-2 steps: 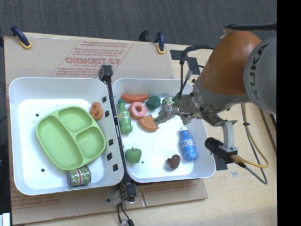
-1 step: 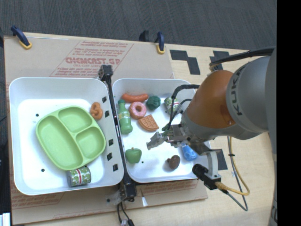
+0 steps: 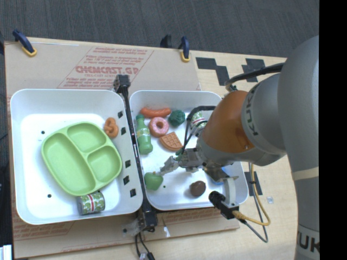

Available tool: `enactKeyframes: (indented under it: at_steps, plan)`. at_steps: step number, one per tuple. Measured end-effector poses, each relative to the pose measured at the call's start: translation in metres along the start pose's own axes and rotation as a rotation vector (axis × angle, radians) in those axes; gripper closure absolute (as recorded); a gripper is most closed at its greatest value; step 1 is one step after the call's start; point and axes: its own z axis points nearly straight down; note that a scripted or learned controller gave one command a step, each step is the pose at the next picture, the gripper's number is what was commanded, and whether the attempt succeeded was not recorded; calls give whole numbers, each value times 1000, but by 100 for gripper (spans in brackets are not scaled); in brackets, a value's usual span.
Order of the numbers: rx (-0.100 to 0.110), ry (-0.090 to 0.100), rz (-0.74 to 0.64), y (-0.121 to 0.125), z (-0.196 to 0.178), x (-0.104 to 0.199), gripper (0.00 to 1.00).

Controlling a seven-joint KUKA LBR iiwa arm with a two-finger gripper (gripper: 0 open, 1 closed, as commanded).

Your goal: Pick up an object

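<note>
While the end effector (image 3: 169,166) hovers low, a pink donut (image 3: 159,126) lies nearby.

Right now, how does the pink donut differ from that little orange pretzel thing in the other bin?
The pink donut lies in the right bin, among other toy foods; the orange pretzel sits in the left bin, beside the green divided plate. The donut is a plain pink ring with one hole; the pretzel is orange and looks twisted. The donut looks slightly bigger. Both are small toy snacks lying near the wall between the bins.
</note>
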Motion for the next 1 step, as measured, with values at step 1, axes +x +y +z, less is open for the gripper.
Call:
enactKeyframes:
  at_steps: [1]
  plan:
    - [-1, -1, -6, 1, -10, 0, 100]
